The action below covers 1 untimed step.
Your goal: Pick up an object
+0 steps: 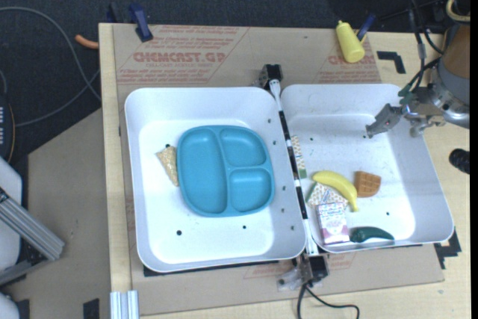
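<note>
Banana (pixel 335 186) is my pick, lying low in the right bin (pixel 426 160) just beside the waffle piece (pixel 367 182) and touching the small carton (pixel 332 220). Looks like light, stiff toy plastic, probably slick, so I'd pinch across its fat middle. Gripper (pixel 385 118) hangs over the bin's upper part, can't tell if the jaws are open.

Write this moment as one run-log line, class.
gripper: over right bin, holding nothing | banana, waffle, carton: in right bin | blue plate: left bin

Robotics lab: clamped cardboard bench (pixel 187 56), white bins (pixel 142 160), loose cables (pixel 45 19).
</note>
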Each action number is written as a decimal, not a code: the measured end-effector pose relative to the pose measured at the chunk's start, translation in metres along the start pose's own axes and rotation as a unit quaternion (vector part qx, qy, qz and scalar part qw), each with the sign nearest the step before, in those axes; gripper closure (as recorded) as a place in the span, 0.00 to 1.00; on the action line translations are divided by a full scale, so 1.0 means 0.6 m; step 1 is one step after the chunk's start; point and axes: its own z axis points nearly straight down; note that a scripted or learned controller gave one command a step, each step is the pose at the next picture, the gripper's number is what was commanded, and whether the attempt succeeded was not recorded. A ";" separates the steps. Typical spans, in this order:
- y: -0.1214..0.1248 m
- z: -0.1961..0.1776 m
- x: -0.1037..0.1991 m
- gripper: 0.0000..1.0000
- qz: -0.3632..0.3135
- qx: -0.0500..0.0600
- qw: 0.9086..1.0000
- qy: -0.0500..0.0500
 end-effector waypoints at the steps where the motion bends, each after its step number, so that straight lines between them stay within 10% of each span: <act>1: -0.047 0.150 -0.007 0.00 0.000 0.000 1.000 0.001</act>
